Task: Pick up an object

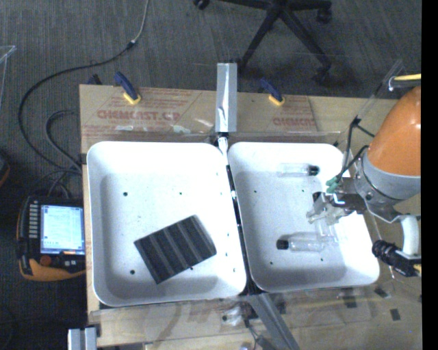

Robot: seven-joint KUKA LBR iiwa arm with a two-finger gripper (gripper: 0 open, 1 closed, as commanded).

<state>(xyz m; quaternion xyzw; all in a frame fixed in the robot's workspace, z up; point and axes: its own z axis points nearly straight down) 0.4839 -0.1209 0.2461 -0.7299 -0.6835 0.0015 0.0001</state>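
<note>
A black ribbed block (175, 247) lies flat in the left bin (109, 160), near its front. In the right bin (263, 157) lie two clear tubes with black caps: one (298, 169) near the back, the other (301, 243) near the front. My gripper (324, 217) hangs over the right side of the right bin, just above the right end of the front tube. The grey arm with its orange band (404, 133) comes in from the right and covers the bin's right rim.
A handheld pendant (55, 236) sits left of the bench. Blue and yellow clamps (126, 85) hold the cardboard at the back. A metal post (226, 96) stands between the bins at the back. An office chair base (287, 20) is on the floor behind.
</note>
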